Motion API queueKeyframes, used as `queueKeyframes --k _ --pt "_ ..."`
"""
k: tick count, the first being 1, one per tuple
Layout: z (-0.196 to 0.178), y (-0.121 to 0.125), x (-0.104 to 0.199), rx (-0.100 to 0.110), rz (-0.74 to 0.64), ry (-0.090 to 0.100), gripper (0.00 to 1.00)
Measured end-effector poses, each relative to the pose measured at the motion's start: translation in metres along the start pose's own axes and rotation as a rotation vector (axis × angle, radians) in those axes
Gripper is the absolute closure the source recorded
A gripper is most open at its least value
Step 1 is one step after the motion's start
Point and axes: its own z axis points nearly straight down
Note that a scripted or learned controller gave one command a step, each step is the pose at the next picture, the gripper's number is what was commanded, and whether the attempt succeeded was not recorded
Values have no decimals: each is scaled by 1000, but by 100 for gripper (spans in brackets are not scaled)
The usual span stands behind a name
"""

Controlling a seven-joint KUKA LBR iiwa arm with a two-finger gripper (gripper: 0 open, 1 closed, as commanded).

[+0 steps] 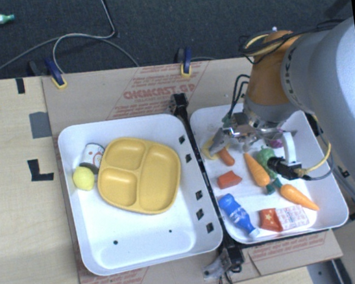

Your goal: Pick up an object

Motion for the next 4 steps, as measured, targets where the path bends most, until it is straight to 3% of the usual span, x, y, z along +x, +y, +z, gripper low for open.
queueKeyframes --k 1,4 --pt "15 18 -4 -1 0 1 0" --pt "15 19 2 -1 1 0 0"
